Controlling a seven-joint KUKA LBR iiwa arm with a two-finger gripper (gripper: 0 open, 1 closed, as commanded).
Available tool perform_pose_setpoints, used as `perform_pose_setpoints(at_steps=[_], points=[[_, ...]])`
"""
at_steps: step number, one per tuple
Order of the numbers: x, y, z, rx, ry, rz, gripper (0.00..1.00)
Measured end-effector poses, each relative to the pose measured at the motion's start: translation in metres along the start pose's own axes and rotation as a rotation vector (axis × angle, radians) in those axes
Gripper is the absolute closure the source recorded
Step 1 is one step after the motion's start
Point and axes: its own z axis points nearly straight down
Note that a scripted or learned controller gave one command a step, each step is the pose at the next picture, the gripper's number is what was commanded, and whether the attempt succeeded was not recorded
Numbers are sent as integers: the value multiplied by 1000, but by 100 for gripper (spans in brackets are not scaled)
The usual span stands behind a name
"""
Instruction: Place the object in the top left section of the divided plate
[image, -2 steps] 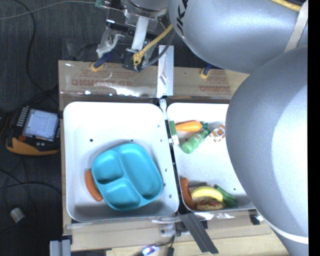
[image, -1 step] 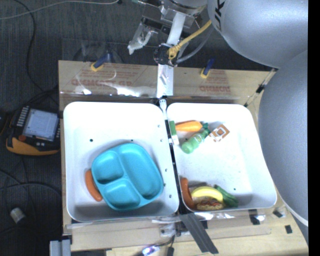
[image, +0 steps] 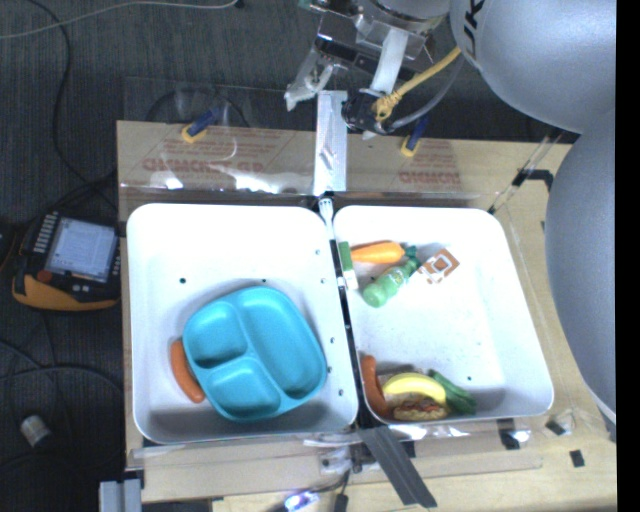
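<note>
Now my blue plate (image: 255, 350) sits in the left bin (image: 150, 240), a hot dog (image: 185, 372) touching its left side. Right of the plate, in the other bin, lie a carrot (image: 378, 252), bottle (image: 388, 284) and banana (image: 412, 386). My tool (image: 345, 85) hangs beyond the plate; I cannot tell its grip. I think picking comes next, with open room above.

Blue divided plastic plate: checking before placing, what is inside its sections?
The blue divided plastic plate shows bare sections. An orange sausage-shaped toy lies beside it, partly tucked under its left rim.
</note>
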Motion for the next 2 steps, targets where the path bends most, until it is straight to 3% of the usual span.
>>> perform_pose_setpoints(at_steps=[1, 2], points=[[31, -12, 0, -2, 0, -137, 0], [11, -4, 0, -1, -1, -153, 0]])
